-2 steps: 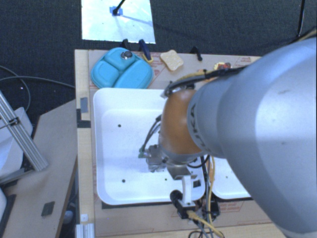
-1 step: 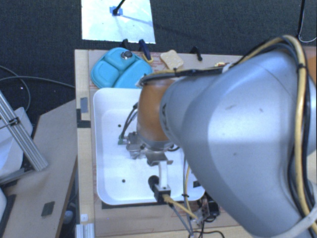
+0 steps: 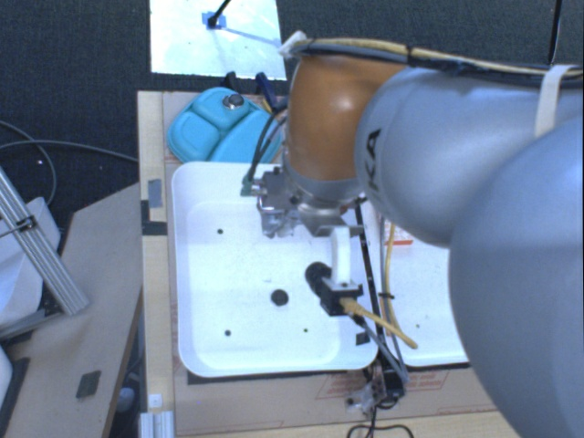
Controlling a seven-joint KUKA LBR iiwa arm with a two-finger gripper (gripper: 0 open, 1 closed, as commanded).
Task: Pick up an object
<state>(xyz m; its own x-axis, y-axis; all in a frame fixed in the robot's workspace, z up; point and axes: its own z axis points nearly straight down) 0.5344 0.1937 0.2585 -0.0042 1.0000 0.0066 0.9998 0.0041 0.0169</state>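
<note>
Visitor: Gripper (image 3: 274, 215) on that grey arm with the orange band, why does it hang above the far half of the left shallow white plastic bin (image 3: 196, 272)?

Technician: My guess is it's lining up over something to grab. From the overhead camera I can't tell whether it's open or closed, and I can't make out anything held.

Visitor: What is there to pick?

Technician: A small flat black disc (image 3: 279, 297) on the smooth bin floor, toward the near edge, apart from the gripper. The specks around it are too small to name.

Visitor: And the glossy light-blue moulded plastic shell (image 3: 214, 130)?

Technician: Just beyond the far rim, by the far left corner. It's rounded, slick and bulky, probably awkward to pinch. The disc lies low, so a grasp would have to reach right down to the floor. The right white bin (image 3: 429, 331) sits alongside, largely under the arm.
</note>
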